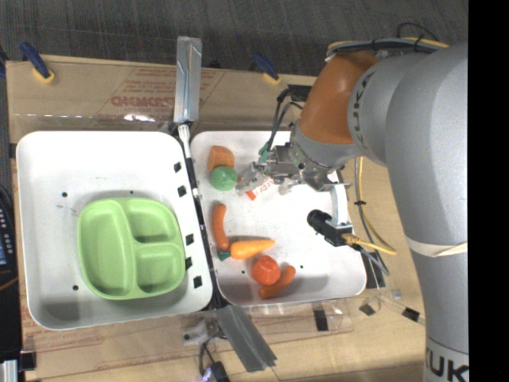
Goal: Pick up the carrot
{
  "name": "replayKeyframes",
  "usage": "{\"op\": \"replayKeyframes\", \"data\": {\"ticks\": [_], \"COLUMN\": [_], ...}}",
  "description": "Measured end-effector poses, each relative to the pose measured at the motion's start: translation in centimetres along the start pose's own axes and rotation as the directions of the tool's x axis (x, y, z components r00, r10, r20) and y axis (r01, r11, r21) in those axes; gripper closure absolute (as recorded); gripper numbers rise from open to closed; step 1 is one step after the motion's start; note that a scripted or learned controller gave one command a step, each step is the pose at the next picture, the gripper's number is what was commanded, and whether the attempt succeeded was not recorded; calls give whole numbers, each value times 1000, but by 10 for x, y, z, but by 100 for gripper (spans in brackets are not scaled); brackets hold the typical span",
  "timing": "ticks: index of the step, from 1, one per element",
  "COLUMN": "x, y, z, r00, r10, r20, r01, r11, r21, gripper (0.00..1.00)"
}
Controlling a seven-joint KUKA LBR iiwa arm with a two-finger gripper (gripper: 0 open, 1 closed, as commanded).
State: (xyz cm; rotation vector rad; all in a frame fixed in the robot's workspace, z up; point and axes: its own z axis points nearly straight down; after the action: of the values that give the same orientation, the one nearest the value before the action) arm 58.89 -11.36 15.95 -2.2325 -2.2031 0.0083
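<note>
The grey arm (413, 134) reaches over the right bin (350, 269). In the left bin (40, 213) lies a green divided plate (131, 249). The gripper (266, 177) hangs near the bin's upper part; its state I cannot tell. The carrot (248, 248) lies well below it, toward the bin's front, beside a tomato (266, 270).

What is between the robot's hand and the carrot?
In the camera view, just bare white bin floor lies between the hand and the carrot.
</note>
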Motion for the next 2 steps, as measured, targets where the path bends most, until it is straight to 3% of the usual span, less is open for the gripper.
{"op": "replayKeyframes", "data": {"ticks": [1, 2], "x": [0, 19], "y": [-72, -113], "z": [70, 70], "r00": [1000, 1000], "r10": [30, -9], "r20": [-1, -1], "r01": [-30, 9], "r11": [1000, 1000], "r21": [-3, -5], "gripper": [0, 0]}}
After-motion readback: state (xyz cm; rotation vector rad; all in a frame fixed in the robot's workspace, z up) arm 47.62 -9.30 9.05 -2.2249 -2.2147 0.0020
